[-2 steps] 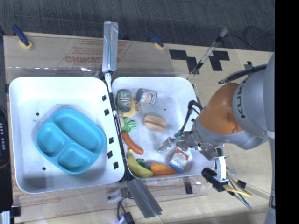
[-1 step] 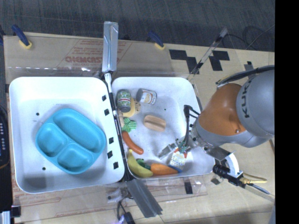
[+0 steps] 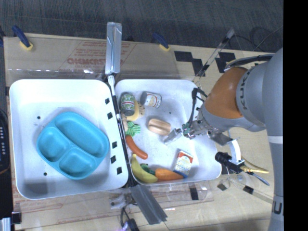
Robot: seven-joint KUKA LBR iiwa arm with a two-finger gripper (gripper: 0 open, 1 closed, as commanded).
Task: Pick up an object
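Two white bins sit side by side on the bench [image 3: 57, 54], and we read them from the left. The left bin [image 3: 24, 129] holds a blue divided plate [image 3: 72, 144] lying flat near its middle. A metal divider strip [image 3: 113, 47] rises where the bins meet.

In the right bin [image 3: 180, 88] we see toy food scattered about: a green-labelled can [image 3: 127, 103] and a small jar [image 3: 151, 99] near the far wall, a bread roll [image 3: 159, 125] near the middle, a green leafy piece [image 3: 133, 128] just beside a red sausage [image 3: 136, 147], then a banana [image 3: 142, 173] touching a carrot [image 3: 168, 174] along the near wall, and a small red and white carton [image 3: 183, 161] just to their right.

The grey arm [image 3: 250, 105] reaches in from the right, its orange band [image 3: 226, 97] over the bin's right rim, wrist bent down toward the floor of the bin. The claw [image 3: 172, 135] hangs low between the bread roll and the carton, near both; we cannot tell whether its fingers are spread or pressed together, and nothing shows between them.

Beyond the bench we see dark carpet [image 3: 72, 4]. Blue clamps [image 3: 21, 36] grip the bench's far edge.
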